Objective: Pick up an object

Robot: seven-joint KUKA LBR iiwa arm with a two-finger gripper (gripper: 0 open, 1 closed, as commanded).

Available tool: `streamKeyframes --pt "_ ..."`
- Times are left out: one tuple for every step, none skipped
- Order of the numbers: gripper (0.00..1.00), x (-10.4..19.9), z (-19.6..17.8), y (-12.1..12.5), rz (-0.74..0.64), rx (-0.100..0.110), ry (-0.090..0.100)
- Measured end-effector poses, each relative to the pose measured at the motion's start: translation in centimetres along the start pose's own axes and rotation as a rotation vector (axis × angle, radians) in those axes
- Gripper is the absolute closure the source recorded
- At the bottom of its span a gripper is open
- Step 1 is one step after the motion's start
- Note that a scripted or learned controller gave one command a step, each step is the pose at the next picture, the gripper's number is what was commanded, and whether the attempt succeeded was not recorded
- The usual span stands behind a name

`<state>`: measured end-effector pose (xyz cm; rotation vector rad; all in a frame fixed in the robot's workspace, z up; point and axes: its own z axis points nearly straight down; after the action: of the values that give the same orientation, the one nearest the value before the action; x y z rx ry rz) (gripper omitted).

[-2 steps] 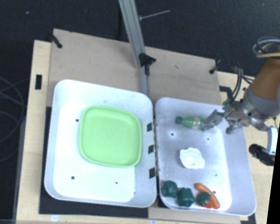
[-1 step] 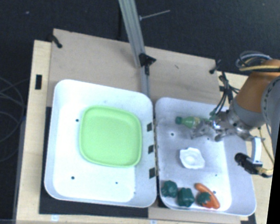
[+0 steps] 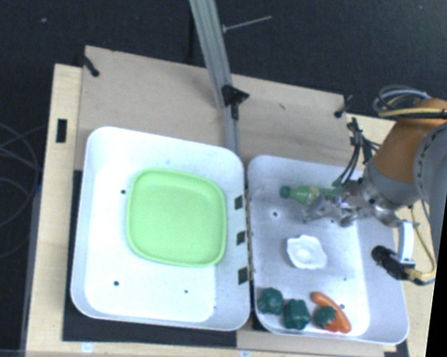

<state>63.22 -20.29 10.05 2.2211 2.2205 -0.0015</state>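
Observation:
The right bin holds a small green bottle lying near its back edge, a white crumpled object in the middle, and two dark green pieces beside an orange and green carrot-like toy along the front. My gripper hangs low over the back of this bin, just right of the green bottle and above the white object. Nothing shows between its fingers.
The left bin holds a light green square plate. A grey pole slants up from between the bins at the back. The arm's orange band and wrist stand over the right bin's back right corner.

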Motion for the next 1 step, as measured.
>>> streamKeyframes --pt "1.0 -0.05 -1.15 0.06 -0.001 -0.002 0.0"
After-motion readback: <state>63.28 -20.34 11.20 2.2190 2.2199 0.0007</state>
